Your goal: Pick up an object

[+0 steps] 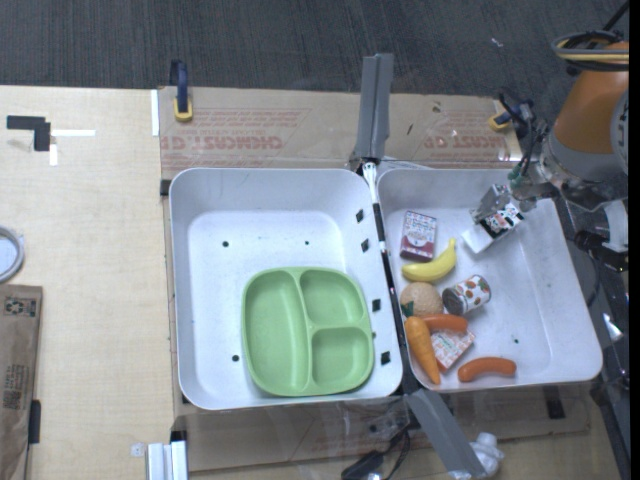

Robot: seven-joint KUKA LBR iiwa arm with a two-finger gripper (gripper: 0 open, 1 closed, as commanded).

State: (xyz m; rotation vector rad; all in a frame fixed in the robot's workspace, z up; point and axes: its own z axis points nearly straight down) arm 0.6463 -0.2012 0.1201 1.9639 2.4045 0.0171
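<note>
fingertips of the gripper (497, 215) are hanging over the upper right part of the right bin (560, 298), and from this slanted view i cannot tell how far apart they are standing; nothing is showing between them. the nearest likely pick is the toy banana (432, 263), which is lying on the bin floor down and to the left of the gripper, just below a small red-and-white box (419, 234) and just above a tan round food piece (421, 298). it is looking bright yellow, curved, smooth and glossy, with one tip pointing up to the right. judging by that, it is probably a light, stiff plastic piece with a slippery skin, so closing across the thick middle of the curve is looking safer than pinching a tapering end. a small can (467, 294), a carrot (421, 348) and a sausage (486, 368) are crowding the lower part of the bin. the green divided tray (305, 330) is sitting in the left bin (200, 268).
</note>
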